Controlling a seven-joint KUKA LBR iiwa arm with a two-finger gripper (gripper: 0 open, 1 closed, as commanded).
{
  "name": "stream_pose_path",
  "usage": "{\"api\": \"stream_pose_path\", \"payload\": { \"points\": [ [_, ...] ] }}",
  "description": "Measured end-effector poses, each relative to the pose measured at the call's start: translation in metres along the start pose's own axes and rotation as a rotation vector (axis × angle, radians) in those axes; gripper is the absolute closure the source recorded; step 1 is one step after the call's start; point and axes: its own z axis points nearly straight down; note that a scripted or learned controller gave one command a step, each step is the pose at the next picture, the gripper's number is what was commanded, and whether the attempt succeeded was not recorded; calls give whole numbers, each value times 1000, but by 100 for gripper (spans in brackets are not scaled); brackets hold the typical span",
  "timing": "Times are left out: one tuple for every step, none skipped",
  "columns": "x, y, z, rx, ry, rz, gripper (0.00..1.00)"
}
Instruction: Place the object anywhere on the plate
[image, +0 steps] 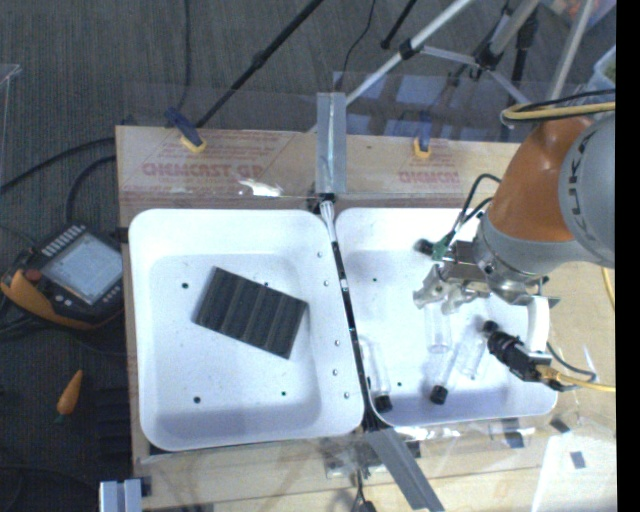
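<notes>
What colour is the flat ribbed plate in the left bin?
Dark grey, almost black: the plate, camera view.

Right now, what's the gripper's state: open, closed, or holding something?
Gripper: over the right bin; whether it is open, closed or holding anything cannot be told from this view.

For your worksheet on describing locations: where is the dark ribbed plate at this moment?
The plate lies flat in the left bin, near its middle and turned at a slant, apart from the gripper over the right bin.
</notes>
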Motion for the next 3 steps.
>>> {"api": "stream_pose_path", "payload": {
  "points": [
    [72,70,27,0,0,-17,100],
    [189,111,26,-2,-2,-216,100],
    [286,104,3,-3,-1,-213,100]
  ]
}}
